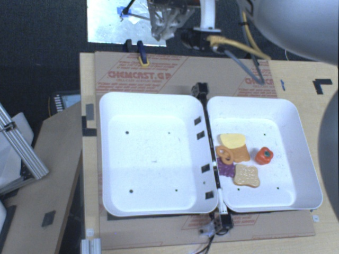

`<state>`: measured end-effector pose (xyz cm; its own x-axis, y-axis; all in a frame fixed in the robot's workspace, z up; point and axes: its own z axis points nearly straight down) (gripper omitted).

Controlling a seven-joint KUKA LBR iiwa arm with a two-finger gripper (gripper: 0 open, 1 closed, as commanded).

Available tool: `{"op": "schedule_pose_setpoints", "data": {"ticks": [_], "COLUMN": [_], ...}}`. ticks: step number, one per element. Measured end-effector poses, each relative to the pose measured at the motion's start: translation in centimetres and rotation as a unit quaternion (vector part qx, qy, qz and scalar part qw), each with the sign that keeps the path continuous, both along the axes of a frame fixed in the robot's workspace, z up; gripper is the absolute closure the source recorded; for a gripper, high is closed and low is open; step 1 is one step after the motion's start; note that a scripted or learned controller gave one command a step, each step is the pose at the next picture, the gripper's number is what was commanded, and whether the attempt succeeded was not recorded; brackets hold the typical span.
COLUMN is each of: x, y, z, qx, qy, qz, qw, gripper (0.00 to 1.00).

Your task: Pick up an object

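Jaws cannot be judged wide or narrow: the gripper [165,21] is a blurred grey shape beyond the far edge of the bench, over a shiny metal sheet [108,15], and nothing is visible in its grasp. The arm [296,15] fills the upper right corner as a large grey curve, with yellow and grey cables [241,49] trailing from the wrist toward the far edge of the right bin.

A brown cardboard sheet [153,74] covers the bench under both bins. The left bin [106,142] has a bare floor from rim to rim. The right bin [303,142] touches it along a middle seam held by black clips [201,135].

The food pieces sit crowded in the right bin's near-left part, close to the seam, leaving that bin's far edge and right side open. An orange-brown slab [242,153] lies under a yellow piece [233,140]. A slice of toast [247,175] lies just nearer. A purple piece [226,169] touches the seam-side wall, with an orange ring [224,155] partly over it. A red tomato [264,155] stands apart to the right, with room around it.
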<state>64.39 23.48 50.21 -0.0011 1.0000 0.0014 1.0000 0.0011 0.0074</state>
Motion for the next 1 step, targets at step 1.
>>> {"op": "schedule_pose_setpoints", "data": {"ticks": [1], "x": [-4.69], "y": [-3.22], "z": [3.52], "qx": [-0.0001], "qy": [0.002], "qz": [-0.001], "qw": [1.0000], "gripper": [1.00]}}
